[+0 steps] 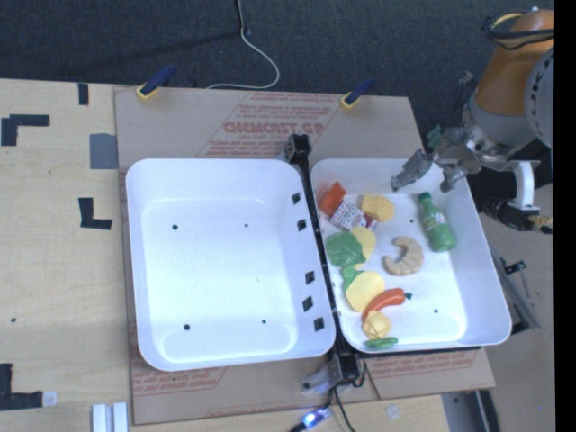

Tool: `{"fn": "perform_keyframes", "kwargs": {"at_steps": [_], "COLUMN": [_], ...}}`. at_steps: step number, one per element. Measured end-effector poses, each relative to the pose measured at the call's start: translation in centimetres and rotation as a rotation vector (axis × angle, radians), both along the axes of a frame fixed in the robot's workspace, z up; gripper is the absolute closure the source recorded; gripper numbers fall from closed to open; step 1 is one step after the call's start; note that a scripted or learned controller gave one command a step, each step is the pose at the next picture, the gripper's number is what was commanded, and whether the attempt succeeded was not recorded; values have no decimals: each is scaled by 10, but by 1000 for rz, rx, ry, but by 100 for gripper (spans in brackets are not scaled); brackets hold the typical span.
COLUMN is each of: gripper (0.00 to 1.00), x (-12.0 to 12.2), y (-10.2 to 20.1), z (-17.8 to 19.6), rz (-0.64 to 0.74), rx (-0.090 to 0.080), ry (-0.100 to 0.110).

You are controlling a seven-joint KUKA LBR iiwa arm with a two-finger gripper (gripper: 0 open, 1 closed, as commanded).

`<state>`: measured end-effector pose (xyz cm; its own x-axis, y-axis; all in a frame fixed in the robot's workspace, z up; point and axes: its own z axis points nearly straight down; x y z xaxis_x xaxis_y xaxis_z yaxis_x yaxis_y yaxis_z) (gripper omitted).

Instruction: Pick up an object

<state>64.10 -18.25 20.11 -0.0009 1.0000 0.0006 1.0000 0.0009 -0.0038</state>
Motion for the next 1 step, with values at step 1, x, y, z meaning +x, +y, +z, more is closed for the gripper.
{"fn": "perform_keyframes", "kwargs": {"at_steps": [1], "gripper": [0], "x": [-12], "y": [56], "z": [-106], "rz": [3], "rx": [4], "ry": [11]}}
